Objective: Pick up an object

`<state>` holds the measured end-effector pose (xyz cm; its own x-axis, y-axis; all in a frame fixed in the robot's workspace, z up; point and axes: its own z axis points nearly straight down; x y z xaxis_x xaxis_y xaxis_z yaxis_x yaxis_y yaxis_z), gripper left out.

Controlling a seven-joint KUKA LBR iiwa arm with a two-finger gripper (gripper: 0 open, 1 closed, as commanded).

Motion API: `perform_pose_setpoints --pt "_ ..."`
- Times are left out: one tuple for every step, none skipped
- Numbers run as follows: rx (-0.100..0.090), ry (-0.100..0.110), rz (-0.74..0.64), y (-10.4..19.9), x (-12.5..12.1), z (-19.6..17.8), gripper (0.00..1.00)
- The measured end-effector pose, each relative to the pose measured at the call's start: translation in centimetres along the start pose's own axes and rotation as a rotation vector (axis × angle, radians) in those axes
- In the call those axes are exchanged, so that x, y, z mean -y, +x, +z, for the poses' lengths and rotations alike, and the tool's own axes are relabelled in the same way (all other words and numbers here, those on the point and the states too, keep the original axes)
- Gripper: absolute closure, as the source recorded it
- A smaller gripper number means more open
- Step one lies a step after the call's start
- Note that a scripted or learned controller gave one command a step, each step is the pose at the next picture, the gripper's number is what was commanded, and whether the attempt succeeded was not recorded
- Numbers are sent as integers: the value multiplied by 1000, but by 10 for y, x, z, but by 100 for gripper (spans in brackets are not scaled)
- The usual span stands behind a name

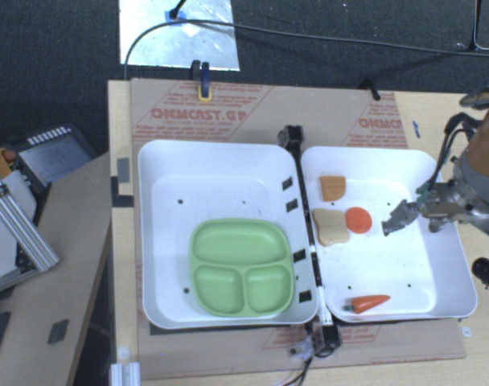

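The right bin (437,292) holds an orange-brown toast slice (332,187) at its back left, a pale bread slice (331,227) below it, a round orange-red piece (358,219) touching the bread's right side, and an orange carrot (368,302) near the front wall. My gripper (396,217) hangs above the right bin, just right of the round piece, pointing left. Nothing shows between its fingers.
The left bin (164,183) carries a green three-compartment plate (242,266) at its front right. A black clip (292,136) sits at the back where the bins meet. Cables run across the dark floor behind the bench.
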<state>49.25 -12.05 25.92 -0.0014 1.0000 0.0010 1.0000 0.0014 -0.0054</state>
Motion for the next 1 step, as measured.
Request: perform_pose_setpoints --pt "2 -8 -2 0 -2 -3 0"
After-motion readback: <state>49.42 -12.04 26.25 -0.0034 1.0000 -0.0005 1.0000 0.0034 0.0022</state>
